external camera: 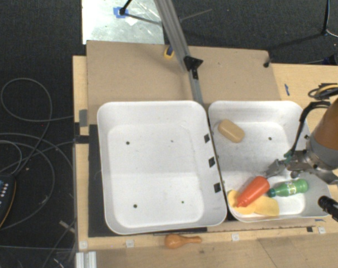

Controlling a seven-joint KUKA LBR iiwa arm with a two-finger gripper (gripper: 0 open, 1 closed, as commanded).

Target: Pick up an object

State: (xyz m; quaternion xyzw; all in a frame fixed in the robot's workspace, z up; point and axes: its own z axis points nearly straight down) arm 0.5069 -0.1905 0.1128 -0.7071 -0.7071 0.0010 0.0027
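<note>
Camera view: right bin (252, 113) holds all candidate objects, and my arm (331, 135) reaches over its right rim with the claw (284, 168) low inside, just above the green bottle (289, 189); whether the claw is open or closed I cannot tell. Nearest targets are the bottle and the orange carrot (253, 190) lying on the yellow piece (263, 207), the tan block (231, 131) well apart. Judgement: straddle the bottle's short axis, clear of the carrot.

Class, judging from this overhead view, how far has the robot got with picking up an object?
Done: the end effector is down in the right bin, near the green bottle. In hand: nothing visibly gripped. Left: grasp and lift one item, perhaps the bottle or orange carrot.
</note>
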